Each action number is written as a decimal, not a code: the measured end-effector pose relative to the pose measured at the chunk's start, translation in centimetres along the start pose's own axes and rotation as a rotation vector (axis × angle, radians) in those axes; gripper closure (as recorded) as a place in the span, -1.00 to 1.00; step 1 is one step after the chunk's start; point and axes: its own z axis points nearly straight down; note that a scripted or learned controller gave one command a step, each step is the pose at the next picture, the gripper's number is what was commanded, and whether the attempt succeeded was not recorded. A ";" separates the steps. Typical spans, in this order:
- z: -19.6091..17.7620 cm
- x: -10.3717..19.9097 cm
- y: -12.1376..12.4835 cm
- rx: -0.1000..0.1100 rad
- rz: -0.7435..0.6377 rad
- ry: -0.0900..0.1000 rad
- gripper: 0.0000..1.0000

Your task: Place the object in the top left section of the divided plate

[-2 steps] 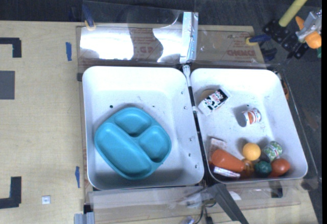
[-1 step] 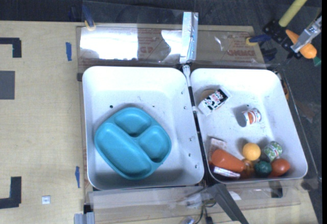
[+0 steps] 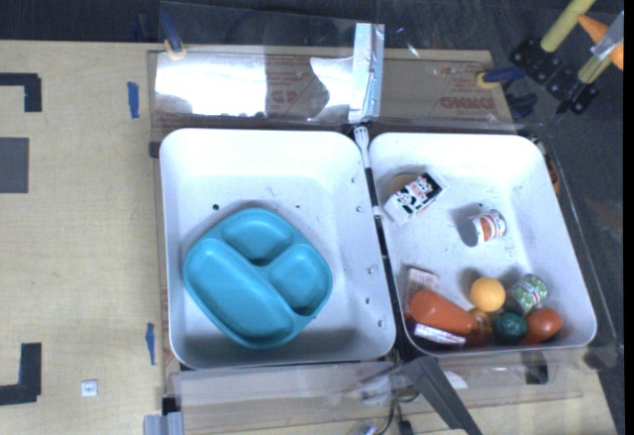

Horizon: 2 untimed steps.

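A blue divided plate lies in the left bin, turned at a slant. Its three sections hold nothing: a small one toward the top left, a small one on the right and a large one at the lower left. The loose objects all lie in the right bin: a black-and-white carton, a small tipped can, an orange carrot, a yellow-orange ball, a green patterned ball, a dark green piece and a red tomato.
The two bins meet at a raised rim. A clear plastic panel stands behind the left bin. A yellow rod with black clamps sits off the bench at the top right. Most objects crowd the right bin's front right corner.
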 end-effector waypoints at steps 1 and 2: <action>0.4 0.0 0.1 0.004 -0.067 0.005 1.00; 4.3 4.0 -4.7 0.004 -0.135 0.007 1.00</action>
